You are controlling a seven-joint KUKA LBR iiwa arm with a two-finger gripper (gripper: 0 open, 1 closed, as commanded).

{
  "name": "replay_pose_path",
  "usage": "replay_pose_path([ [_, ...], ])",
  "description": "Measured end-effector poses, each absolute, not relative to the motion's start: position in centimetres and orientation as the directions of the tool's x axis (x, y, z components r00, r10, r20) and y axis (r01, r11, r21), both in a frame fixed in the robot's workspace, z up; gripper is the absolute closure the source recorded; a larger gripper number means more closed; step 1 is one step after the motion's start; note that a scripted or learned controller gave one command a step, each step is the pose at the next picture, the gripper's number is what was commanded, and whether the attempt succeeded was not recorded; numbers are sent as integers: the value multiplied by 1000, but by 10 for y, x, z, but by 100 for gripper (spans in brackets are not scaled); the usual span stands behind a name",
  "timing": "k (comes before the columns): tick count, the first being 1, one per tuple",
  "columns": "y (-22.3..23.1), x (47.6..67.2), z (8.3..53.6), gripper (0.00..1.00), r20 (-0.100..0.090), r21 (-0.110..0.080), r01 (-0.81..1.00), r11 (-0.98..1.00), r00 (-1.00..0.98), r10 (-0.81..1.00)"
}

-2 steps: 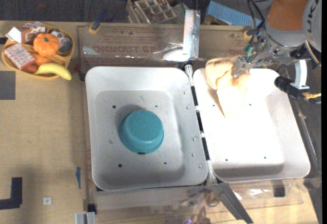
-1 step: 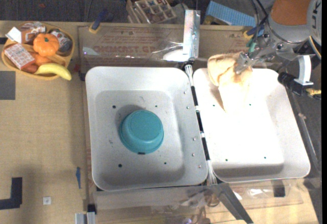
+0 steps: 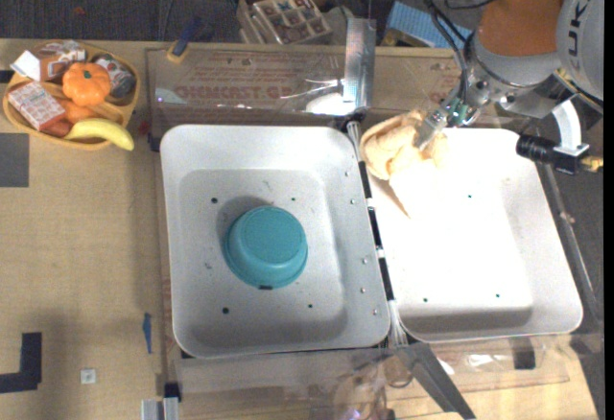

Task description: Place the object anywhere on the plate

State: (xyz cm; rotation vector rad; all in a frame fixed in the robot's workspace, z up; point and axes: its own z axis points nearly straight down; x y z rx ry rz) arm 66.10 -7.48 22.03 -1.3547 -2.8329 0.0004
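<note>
From where I stand, the grey arm with its orange band reaches in from the right, and its two-finger gripper (image 3: 436, 124) sits low over the far left corner of the right-hand shallow white bin (image 3: 499, 303). Right at the fingertips is a pale yellowish, crumpled soft thing, cloth-like by the look of it (image 3: 391, 151), slumped against that bin's far left rim and spilling a little toward the divider between the bins. The fingers meet the top of that soft yellowish thing, but they blur into it, and I cannot tell how wide they stand or whether anything is truly caught between them. Over in the left-hand shallow white bin (image 3: 192, 159), a round teal plate, upturned like a shallow bowl (image 3: 267, 245), sits near the middle, well apart from the gripper. On the bench at the far left, a small basket of toy fruit with an orange pumpkin and a yellow banana (image 3: 72, 97) rests beside the bins
</note>
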Motion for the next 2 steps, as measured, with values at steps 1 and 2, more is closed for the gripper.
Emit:
replay_pose_path([
  [1,-35,650,228,100,0,1,476,879,-879,476],
  [2,7,633,227,100,-1,2,99,995,-995,99],
])
